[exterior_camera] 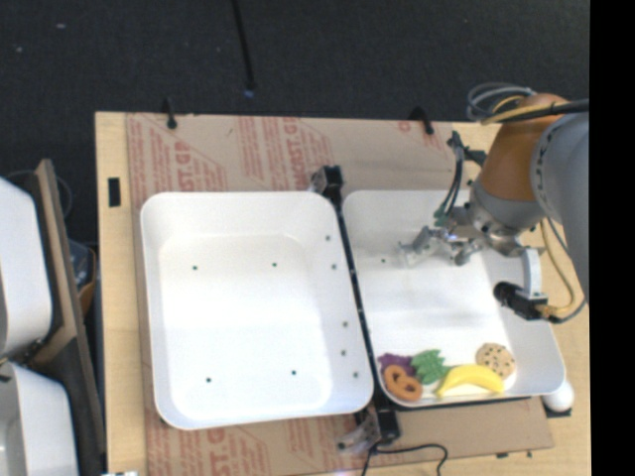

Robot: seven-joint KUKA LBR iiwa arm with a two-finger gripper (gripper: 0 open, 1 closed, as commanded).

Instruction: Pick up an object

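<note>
Nearest the camera, along the right-hand shallow white bin's point(451, 305) front wall, we find a small brown pretzel toy point(401, 383), purple grape cluster point(394, 363), green leafy toy point(430, 365), yellow banana toy point(470, 379) and round speckled cookie point(495, 360); we judge all light, rigid, best pinched across the narrow middle; the left-hand white bin point(248, 305) holds nothing; the two-finger gripper point(437, 243) hangs near the back, fingers apart, holding nothing

yellow banana point(470, 380), green leaf toy point(430, 364) (purple beside), speckled tan cookie point(495, 359)
</note>
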